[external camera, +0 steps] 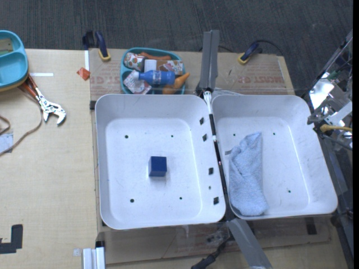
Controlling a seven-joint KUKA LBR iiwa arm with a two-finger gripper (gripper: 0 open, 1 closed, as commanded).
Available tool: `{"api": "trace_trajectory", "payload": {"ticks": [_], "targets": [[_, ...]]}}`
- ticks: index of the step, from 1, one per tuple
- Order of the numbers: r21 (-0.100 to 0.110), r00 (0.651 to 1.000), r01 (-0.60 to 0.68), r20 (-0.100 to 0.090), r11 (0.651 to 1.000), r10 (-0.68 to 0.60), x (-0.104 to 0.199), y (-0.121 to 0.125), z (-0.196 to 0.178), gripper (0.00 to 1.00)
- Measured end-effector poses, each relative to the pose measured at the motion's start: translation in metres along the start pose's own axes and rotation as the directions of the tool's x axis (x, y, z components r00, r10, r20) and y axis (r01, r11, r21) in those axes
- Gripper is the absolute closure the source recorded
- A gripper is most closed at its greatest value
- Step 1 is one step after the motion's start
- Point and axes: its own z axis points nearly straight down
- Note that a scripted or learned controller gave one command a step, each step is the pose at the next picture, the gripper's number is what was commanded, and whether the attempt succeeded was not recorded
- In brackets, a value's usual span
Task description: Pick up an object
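A small dark blue cube (pixel 158 166) rests flat on the floor of the left white bin (pixel 112 209), a little left of its middle and with room on every side. A pale blue cloth (pixel 247 174) lies crumpled in the right white bin (pixel 305 150). It stretches from the bin's middle down to its near-left corner.
Behind the left bin stands a teal bowl (pixel 152 72) holding several small packets and toys. A wrench (pixel 49 110) and a teal tray (pixel 10 58) lie on the wooden bench at far left. A grey post (pixel 210 55) rises between the bins. Metal framework (pixel 332 110) crowds the right bin's far-right edge.
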Motion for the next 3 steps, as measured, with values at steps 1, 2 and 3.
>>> {"api": "trace_trajectory", "payload": {"ticks": [1, 2, 3], "targets": [[0.001, 0.974, -0.227, 0.001, 0.974, 0.227, 0.073, -0.013, 0.081, 0.00], [0.000, 0.947, -0.321, 0.000, 0.947, 0.321, 0.040, 0.031, 0.030, 0.00], [0.005, 0.943, -0.332, 0.002, 0.943, 0.332, 0.021, 0.020, 0.124, 0.00]]}}
